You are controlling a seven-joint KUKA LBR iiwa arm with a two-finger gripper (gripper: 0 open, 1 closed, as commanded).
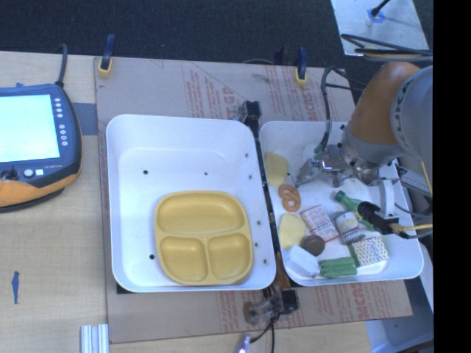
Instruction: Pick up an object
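2 white bins side by side on a cardboard sheet clamped to the bench, presumably so nothing shifts during tries. Left bin (125, 142) holding a yellow tray (202, 235) with 3 sections, set toward the near side. Right bin (412, 259) crowded with candidate objects: pretzel (289, 196) near the divider, yellow piece (276, 168) above it, another yellow piece (291, 230) below, red-and-white packet (319, 221) mid-bin, brown round (313, 245) just beside it, white piece (301, 260) and green item (338, 268) at the near edge, checkered block (370, 250) to the right, green bottle (351, 201) near the wrist. Clutter packed close, many pieces touching, so a clean pinch looks hard. Arm in from the right, orange band over the far right of that bin. Gripper (315, 168) low over the bin's upper middle, metal parts pointing toward the divider, nothing seen between them. Jaw state: cannot tell, too small and blurred. Likely step: approach or descent toward the pretzel or upper yellow piece, nearest to the tip. No object lifted yet. Pendant (33, 142) with lit screen at the left, well apart.
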